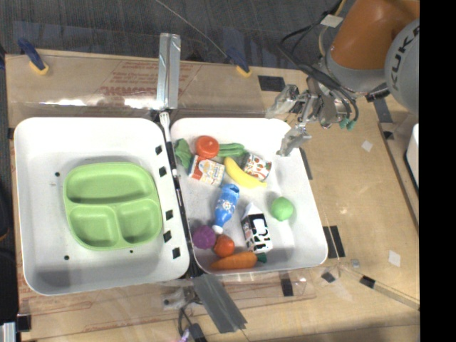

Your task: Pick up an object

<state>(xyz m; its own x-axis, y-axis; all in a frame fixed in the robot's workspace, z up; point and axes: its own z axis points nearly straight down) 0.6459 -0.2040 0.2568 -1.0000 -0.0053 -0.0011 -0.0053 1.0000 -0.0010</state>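
You see the gripper (292,123) at the upper right of the frame, over the top right corner of the right bin (303,226); its jaws stand apart with nothing between them. Your toys lie in that bin: tomato (207,146), banana (241,173), blue bottle (226,205), green ball (283,209), carrot (234,262), purple ball (204,237). The left bin (35,212) holds a green tray (110,204)
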